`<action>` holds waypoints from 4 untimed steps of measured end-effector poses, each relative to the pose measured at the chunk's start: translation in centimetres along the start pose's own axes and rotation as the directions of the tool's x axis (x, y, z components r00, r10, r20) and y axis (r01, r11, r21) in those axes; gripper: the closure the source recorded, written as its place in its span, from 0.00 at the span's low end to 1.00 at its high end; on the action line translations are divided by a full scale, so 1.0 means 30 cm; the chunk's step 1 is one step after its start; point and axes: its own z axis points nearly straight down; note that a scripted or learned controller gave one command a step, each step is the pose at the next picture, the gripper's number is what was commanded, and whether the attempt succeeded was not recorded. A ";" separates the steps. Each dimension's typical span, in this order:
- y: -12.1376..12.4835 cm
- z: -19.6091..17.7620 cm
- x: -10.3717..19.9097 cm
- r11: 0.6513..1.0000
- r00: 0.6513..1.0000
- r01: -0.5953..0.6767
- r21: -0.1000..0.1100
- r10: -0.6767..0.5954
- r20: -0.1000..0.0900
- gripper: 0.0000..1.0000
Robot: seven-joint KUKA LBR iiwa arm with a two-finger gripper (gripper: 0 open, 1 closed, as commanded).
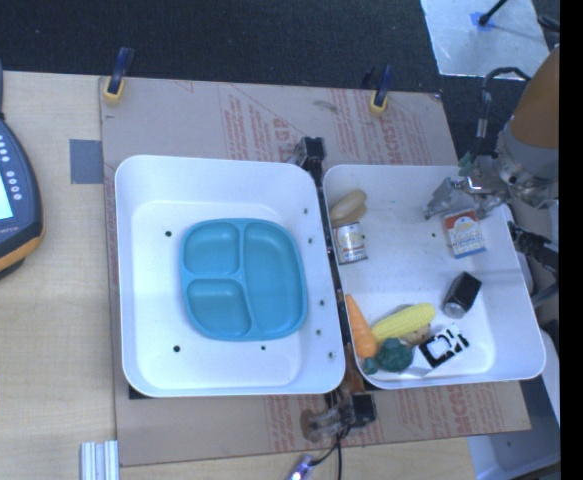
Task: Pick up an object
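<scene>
- The gripper (458,196) hangs over the far right part of the right bin (396,248), its metal fingers spread apart with nothing between them
- Just beside it, on the bin floor, lies a small red-and-white carton (465,235)
- A black cylinder (461,293) lies nearer the front, well apart from the fingers
- Along the bin's left wall sit a potato (348,207) and a tin can (350,243)
- A carrot (360,327), corn cob (403,320) and green vegetable (392,356) cluster at the front
- The left bin (151,268) holds a blue divided plate (242,278)

Tray (243,276) in left bin (141,268)
</scene>
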 end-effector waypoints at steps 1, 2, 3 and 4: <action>0.050 0.113 0.000 1.000 1.000 -0.001 -0.002 0.001 0.000 0.00; -0.076 0.144 -0.001 1.000 1.000 -0.002 0.000 0.002 0.000 0.00; 0.031 0.141 -0.004 1.000 1.000 -0.005 -0.003 0.005 -0.002 0.00; -0.167 -0.182 -0.004 1.000 1.000 -0.007 -0.003 0.007 -0.002 0.00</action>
